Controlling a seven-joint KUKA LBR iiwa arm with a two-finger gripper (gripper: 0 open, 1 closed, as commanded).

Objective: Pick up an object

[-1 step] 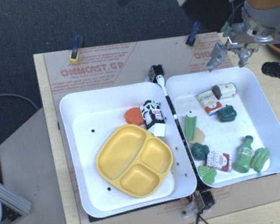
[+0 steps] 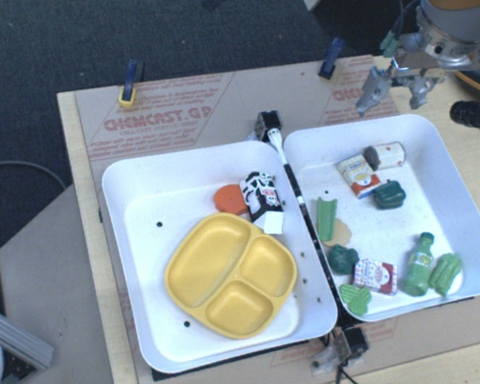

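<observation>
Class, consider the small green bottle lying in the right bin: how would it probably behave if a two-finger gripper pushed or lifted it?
The green bottle lies on its side, so a push would probably roll it toward the green pepper beside it. It looks like a small plastic toy: likely light and stiff. Its rounded body might slip between fingers.
</observation>
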